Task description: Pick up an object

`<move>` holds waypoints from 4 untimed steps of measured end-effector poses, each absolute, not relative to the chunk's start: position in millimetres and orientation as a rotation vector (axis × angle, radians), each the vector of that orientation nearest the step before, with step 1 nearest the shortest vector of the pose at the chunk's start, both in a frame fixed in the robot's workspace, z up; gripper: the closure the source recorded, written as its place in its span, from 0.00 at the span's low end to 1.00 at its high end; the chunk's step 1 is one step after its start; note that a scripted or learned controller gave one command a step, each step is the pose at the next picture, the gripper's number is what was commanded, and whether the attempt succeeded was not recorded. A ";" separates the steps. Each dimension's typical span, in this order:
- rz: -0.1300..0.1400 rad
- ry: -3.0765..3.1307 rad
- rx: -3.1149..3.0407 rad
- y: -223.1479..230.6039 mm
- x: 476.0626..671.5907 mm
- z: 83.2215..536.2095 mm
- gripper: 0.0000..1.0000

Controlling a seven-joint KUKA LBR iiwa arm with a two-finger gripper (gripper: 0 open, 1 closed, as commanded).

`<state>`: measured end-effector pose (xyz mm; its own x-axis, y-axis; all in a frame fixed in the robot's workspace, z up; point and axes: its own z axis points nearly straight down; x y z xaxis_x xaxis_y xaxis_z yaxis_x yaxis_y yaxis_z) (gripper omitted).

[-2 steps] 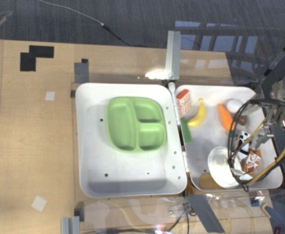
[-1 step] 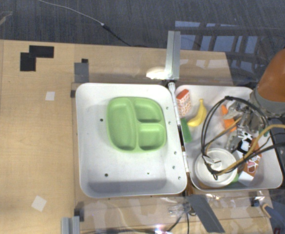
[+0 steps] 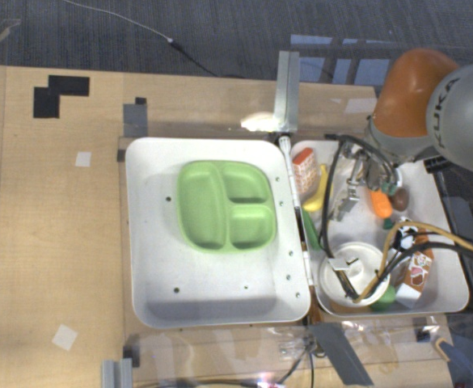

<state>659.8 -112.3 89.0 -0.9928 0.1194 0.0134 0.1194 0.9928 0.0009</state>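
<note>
My gripper (image 3: 351, 194) hangs low over the back half of the right bin (image 3: 454, 285), under the arm's orange band (image 3: 407, 91). Right beside it lie an orange carrot-like piece (image 3: 380, 204) and a small brown object (image 3: 399, 193). To its left are a yellow piece (image 3: 321, 189) and an orange-and-white carton (image 3: 304, 170). Nothing shows as held. Toward the bin's front, a white bowl (image 3: 339, 265) sits partly under black and yellow cables. A brown carton (image 3: 419, 270) and a green item (image 3: 386, 298) lie near it.
The left bin (image 3: 151, 289) holds a green divided plate (image 3: 224, 204). A thin green item (image 3: 310, 229) lies along the wall between the bins. A metal post (image 3: 288, 87) stands behind the bins. Cables (image 3: 398, 253) loop over the right bin's front.
</note>
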 end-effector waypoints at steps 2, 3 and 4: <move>-0.003 -3.067 -0.748 -203.5 619.9 91.0 0.00; -0.002 -3.069 -0.733 -156.8 616.5 89.3 0.00; -0.003 -3.108 -0.529 -91.9 624.3 88.2 0.00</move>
